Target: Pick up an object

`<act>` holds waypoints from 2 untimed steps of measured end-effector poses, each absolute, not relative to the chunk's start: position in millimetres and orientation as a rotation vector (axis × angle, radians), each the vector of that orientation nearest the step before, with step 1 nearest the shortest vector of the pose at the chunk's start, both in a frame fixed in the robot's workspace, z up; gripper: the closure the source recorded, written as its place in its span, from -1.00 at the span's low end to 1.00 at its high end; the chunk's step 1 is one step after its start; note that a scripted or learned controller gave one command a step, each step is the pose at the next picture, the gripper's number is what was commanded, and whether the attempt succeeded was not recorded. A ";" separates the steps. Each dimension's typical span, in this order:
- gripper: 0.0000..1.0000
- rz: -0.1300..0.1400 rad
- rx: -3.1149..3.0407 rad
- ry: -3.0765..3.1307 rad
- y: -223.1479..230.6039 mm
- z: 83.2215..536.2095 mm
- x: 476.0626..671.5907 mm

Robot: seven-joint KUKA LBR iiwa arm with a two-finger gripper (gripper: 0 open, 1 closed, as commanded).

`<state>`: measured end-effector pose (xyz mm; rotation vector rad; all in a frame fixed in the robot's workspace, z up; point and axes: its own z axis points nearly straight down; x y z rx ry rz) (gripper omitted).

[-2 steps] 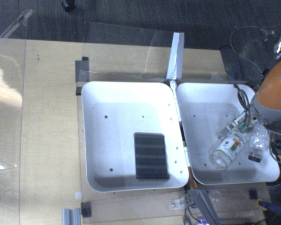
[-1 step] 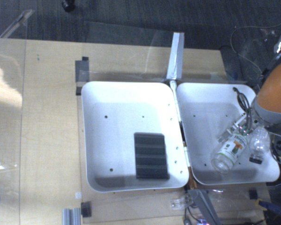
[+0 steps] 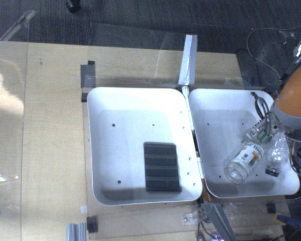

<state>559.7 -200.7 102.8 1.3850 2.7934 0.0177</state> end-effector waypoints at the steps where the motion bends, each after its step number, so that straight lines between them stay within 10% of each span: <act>1: -1.00 0.017 1.386 2.794 -200.9 102.5 559.4; 2: -1.00 0.007 1.323 2.830 -189.2 90.5 542.3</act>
